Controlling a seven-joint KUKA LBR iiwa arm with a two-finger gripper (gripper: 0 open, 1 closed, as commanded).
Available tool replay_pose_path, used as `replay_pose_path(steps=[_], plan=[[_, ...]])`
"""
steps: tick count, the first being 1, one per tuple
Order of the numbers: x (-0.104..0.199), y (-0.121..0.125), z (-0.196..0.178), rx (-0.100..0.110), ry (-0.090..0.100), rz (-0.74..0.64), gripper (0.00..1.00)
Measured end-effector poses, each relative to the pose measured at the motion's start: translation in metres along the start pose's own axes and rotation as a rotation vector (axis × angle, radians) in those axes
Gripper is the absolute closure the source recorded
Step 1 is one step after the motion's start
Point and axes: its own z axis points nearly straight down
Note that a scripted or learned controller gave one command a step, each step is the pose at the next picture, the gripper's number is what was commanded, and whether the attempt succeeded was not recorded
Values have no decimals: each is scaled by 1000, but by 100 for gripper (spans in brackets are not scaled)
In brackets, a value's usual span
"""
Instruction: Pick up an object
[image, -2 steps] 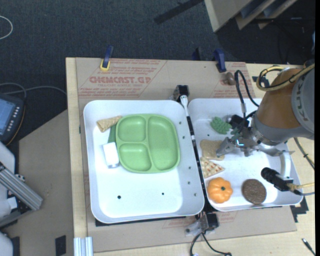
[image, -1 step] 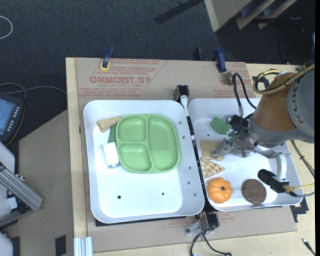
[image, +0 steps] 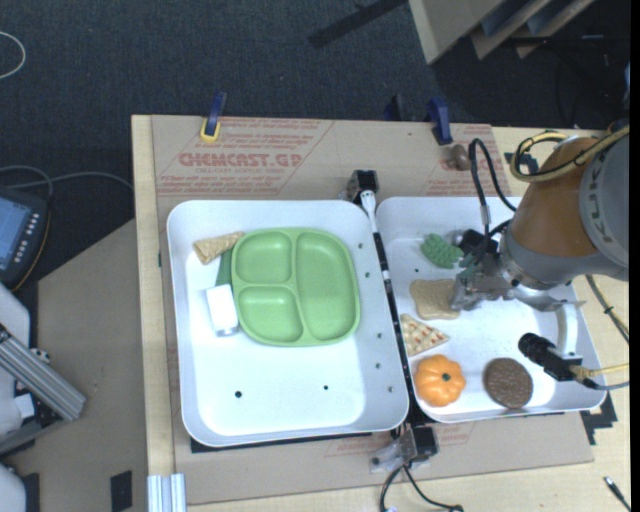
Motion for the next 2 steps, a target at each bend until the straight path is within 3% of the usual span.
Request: replay_pose_path(steps=[2], plan=[[-13,4,-104,0,-5,-2,100]])
